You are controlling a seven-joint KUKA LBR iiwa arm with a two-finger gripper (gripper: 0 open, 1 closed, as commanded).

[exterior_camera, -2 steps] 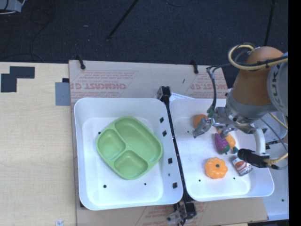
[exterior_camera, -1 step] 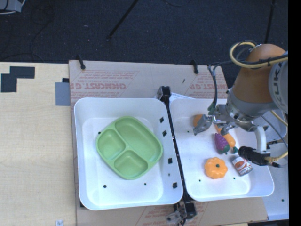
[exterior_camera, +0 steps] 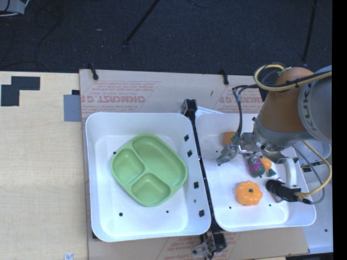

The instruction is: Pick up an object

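Note:
The right bin (exterior_camera: 227, 210) holds an orange toy pumpkin (exterior_camera: 249, 193) near its front. A small purple, green and yellow toy (exterior_camera: 257, 167) lies just behind the pumpkin, right under the wrist. Part of an orange object (exterior_camera: 228, 137) shows at the back of the bin, half hidden by the arm. My gripper (exterior_camera: 227, 154) hangs low over the middle of the right bin, pointing left, between the orange object and the pumpkin. Nothing visible is in its grasp.
A green three-compartment plate (exterior_camera: 149, 169) lies in the left bin (exterior_camera: 103, 140). A black divider (exterior_camera: 196, 167) runs between the two bins. The grey arm with its orange band (exterior_camera: 290, 104) covers the right bin's back right corner.

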